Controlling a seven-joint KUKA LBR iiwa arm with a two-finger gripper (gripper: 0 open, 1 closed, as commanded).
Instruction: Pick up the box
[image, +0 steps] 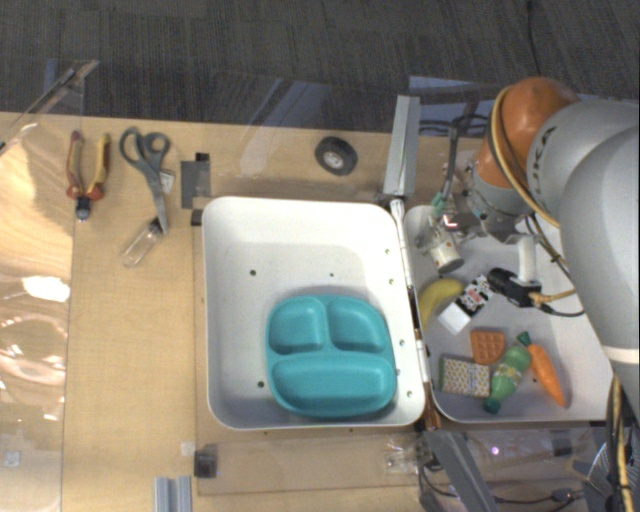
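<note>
We are reading the gripper (447, 243) hanging over the right bin (585, 330); the jaws' state — we cannot tell. The box (465, 377) is lying flat at five o'clock from them — beside the bottle (508, 373).

- The arm (590, 190) is made of broad, rounded, smooth light-grey shells.
- An orange band (520, 120) with a domed shape sits above the wrist.
- A yellow cable (500, 150) curves along the edge of the orange band.
- Thin black cables (555, 255) loop by the wrist.
- The tool (440, 240) is small, silver-grey metal, with a small green spot and a pinkish light spot on it.
</note>
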